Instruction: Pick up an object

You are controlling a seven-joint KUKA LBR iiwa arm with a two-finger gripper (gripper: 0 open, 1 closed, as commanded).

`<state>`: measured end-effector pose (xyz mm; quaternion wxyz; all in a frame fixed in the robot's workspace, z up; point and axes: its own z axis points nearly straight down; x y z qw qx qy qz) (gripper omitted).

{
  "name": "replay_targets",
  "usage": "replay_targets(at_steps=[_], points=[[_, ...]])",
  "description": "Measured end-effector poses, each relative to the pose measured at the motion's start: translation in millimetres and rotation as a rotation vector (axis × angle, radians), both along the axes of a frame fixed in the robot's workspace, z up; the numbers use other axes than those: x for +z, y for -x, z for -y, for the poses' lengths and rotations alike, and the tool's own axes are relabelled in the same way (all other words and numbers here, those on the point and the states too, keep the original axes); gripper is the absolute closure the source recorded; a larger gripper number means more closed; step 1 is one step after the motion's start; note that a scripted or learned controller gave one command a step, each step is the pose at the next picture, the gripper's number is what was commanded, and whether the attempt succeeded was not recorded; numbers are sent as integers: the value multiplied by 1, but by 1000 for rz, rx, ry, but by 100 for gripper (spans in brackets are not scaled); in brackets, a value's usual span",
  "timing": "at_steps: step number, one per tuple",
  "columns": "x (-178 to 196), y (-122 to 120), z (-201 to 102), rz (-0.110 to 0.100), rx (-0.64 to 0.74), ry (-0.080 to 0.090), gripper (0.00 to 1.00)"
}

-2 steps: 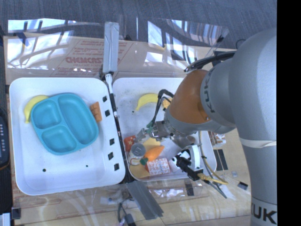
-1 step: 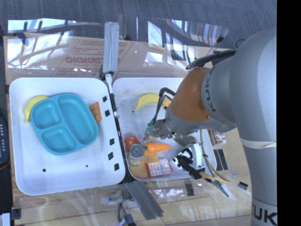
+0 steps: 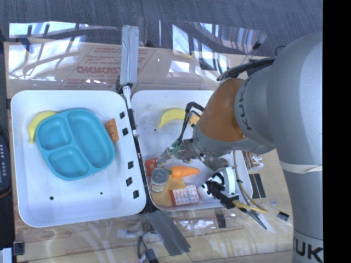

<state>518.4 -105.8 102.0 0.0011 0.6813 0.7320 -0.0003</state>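
My gripper (image 3: 174, 149) is low in the right bin (image 3: 143, 106), near its middle, with the metal fingers pointing toward the left. I cannot tell if they are released or clenched, because they are small and partly mixed with the things below; I see nothing clearly between them.

Just below my gripper lies an orange carrot (image 3: 184, 172), and beside it, on the left, a small round can with a grey lid (image 3: 159, 176). A small red thing (image 3: 151, 163) lies next to the can, close to the divider. Under the carrot there is a yellow flat piece (image 3: 164, 197), and a red and white box (image 3: 185, 195) lies on it. A yellow banana (image 3: 171, 115) lies in the upper part of this bin, apart from my gripper.

In the left bin (image 3: 22, 201) lies a blue divided plate (image 3: 74, 142). A second yellow banana (image 3: 37, 121) shows from under its upper left edge, and a small orange block (image 3: 112, 130) is at its right edge.

My arm (image 3: 290, 108) comes from the right and bends over the right bin, with the orange band (image 3: 219, 116) above the wrist covering the bin's right part.
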Motion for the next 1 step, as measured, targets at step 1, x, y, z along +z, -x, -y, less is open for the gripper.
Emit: replay_targets(at_steps=[1], points=[[-5, 36, 1, 16, -19, 2, 0]])
